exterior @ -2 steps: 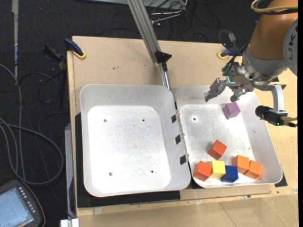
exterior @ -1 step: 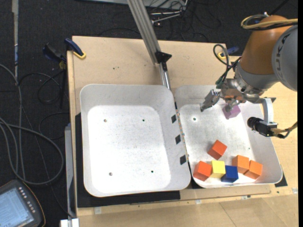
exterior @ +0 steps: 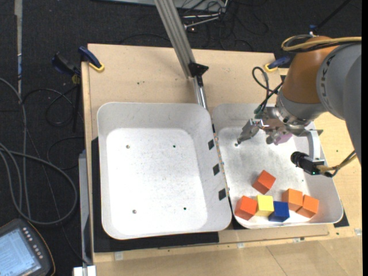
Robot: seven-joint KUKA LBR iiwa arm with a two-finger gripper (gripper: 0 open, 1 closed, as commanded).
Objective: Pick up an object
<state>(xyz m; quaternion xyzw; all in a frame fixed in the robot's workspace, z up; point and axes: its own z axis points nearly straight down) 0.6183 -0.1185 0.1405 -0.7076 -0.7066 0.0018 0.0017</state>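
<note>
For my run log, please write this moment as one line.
grey arm's two-finger gripper: above right white bin, upper part | small coloured blocks: lying at bin's lower end, none held

The scene was evenly and fairly brightly lit from above, with no hard glare. The two white bins [exterior: 152, 168] came close to washing out, though dark speckles on their floors stayed legible. Shadows were soft: a faint one under the gripper [exterior: 260, 132] on the right bin's floor, and short ones beside the coloured blocks [exterior: 277, 202]. The dark floor [exterior: 40, 68] around the bench lost detail. Focus was moderate throughout, slightly soft and grainy, and the straight edges of the bench [exterior: 172, 73] bowed little.
</note>
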